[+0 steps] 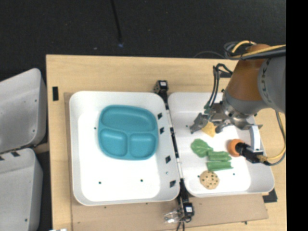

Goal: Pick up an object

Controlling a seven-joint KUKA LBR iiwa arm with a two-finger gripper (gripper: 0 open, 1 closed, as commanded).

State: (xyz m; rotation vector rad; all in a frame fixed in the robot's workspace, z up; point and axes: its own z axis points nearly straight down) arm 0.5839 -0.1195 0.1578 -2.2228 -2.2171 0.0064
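My gripper point(208, 125) hangs low over the upper middle of the right bin point(260, 179). Its two dark fingers are spread, so it is open. A small yellow piece point(208, 130) lies on the bin floor just under the gap between them. Whether the fingers touch it I cannot tell. Below it lie a light green leaf-shaped piece point(199, 146) and a darker green ridged piece point(219, 160). An orange object point(234, 147) rests to the right of them, and a brown speckled cookie point(209, 179) sits near the bin's front.
The left bin point(86, 186) holds a teal divided plate point(128, 132). A raised divider with black clips point(169, 143) runs between the bins. The arm's grey and orange wrist point(248, 83) and its cables cover the right bin's upper right corner.
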